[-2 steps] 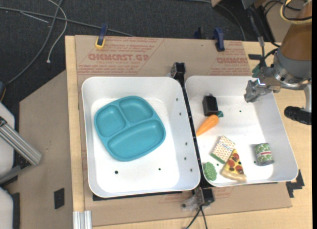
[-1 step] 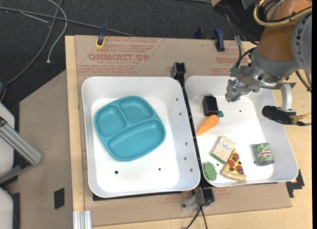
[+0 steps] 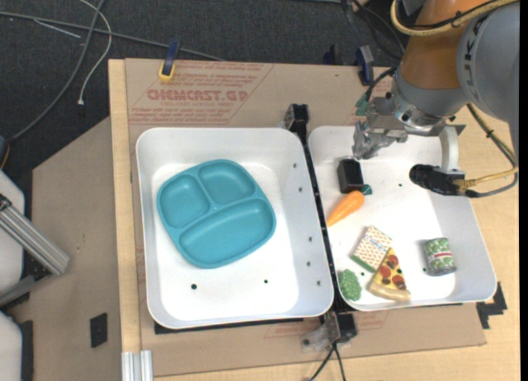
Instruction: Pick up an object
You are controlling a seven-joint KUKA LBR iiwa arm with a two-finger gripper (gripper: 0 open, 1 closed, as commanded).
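I have the arm (image 3: 462,41) reaching in from the upper right of the frame, with the gripper (image 3: 367,147) hanging low over the upper left part of the right bin (image 3: 470,231). Nothing is between its fingers, so I judge this as the approach step: the pick is not yet made. Whether the claw is spread or closed I cannot tell; from this slant its tip is a dark cluster against the wrist.

The nearest candidate is a small black block (image 3: 350,175) lying just below the gripper in the frame, close to the divider between the bins. Touching or nearly touching its lower end is a toy carrot (image 3: 345,208), angled down toward the left. Farther toward the lower right of the frame sit a patterned cracker-like square (image 3: 372,246), a toy pizza slice (image 3: 389,277), a green leafy piece (image 3: 350,284) and a small green can (image 3: 439,256). The left bin (image 3: 157,272) holds a blue divided plate (image 3: 216,211).

My next move, as I see it, is to settle over the black block, line the fingers across its narrow side and descend without nudging the carrot.

Hard to make out: the height of the gripper above the bin floor, and a black part (image 3: 436,178) by the wrist cable, which I take as rig hardware, not an object.
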